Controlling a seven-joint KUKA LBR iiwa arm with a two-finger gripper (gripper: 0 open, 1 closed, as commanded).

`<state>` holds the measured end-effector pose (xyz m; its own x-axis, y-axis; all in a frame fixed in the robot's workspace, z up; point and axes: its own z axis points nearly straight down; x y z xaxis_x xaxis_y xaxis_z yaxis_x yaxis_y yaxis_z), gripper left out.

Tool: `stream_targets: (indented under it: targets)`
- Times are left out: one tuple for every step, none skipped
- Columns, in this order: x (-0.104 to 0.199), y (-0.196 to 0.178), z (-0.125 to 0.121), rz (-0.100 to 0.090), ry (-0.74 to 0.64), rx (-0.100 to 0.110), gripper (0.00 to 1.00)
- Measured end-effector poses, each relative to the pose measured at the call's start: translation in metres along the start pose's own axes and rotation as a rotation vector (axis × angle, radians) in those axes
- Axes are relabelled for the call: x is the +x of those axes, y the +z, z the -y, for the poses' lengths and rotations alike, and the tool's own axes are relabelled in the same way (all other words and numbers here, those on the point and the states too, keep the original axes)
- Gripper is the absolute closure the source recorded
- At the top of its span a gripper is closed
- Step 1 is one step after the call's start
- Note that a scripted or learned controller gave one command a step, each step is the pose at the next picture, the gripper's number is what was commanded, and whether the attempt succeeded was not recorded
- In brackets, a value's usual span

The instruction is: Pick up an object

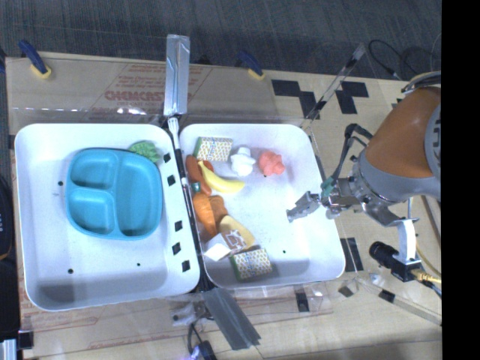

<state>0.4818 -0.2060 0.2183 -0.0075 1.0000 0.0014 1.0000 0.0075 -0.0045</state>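
Note:
My gripper (302, 206) hangs over the right side of the right bin (300, 257), pointing left, with no object between its fingers. The bin's objects lie to its left. A pink toy (271, 163) and a white toy (241, 161) sit near the far wall, next to a patterned box (214, 149). A banana (218, 179) lies over orange pieces (208, 208) along the left wall. Another patterned box (251, 262) and a yellow wedge (235, 233) rest near the front.
The left bin (37, 201) holds a blue divided tray (115, 193) with a green leafy toy (148, 151) behind it. A raised divider separates the two bins. Bare white floor lies under and around the gripper.

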Motion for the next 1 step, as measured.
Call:
stream_targets:
  targets:
    - [-0.0049, -0.0980, 0.0050, 0.002, 0.157, -0.006, 0.00]
